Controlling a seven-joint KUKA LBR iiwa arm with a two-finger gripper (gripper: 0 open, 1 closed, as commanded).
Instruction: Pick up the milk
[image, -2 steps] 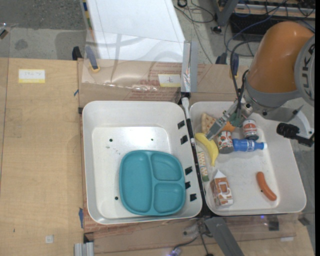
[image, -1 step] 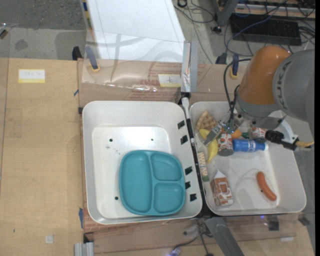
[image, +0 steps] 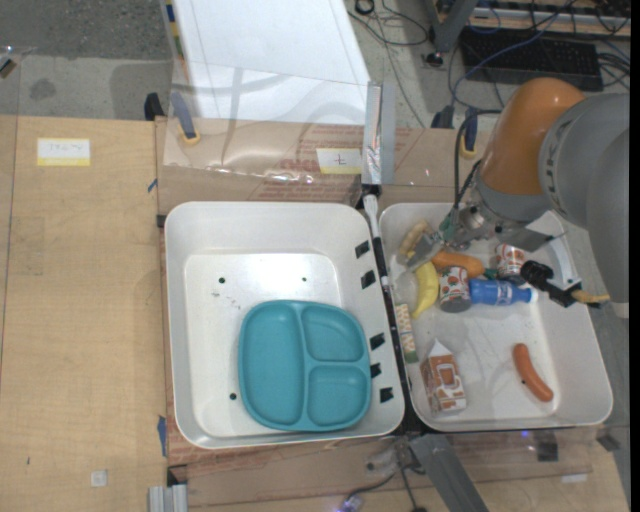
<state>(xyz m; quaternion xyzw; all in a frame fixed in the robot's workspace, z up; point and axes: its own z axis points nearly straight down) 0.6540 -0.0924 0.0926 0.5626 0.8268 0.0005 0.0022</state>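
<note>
Boxy brown-and-white milk carton (image: 443, 384) lying flat near the right bin (image: 585, 400) front. Gripper (image: 452, 231) hanging over the bin's back clutter, well apart from it. Jaw state impossible to tell.

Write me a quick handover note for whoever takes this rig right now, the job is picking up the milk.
Gripper: low over the far end of the right bin, among the clutter there; finger state unclear.
Milk carton: lying at the near left of the right bin, untouched, apart from the gripper.
Left bin: holds the teal divided plate.
Done: nothing.
Left: move to the carton, grasp, lift.
</note>
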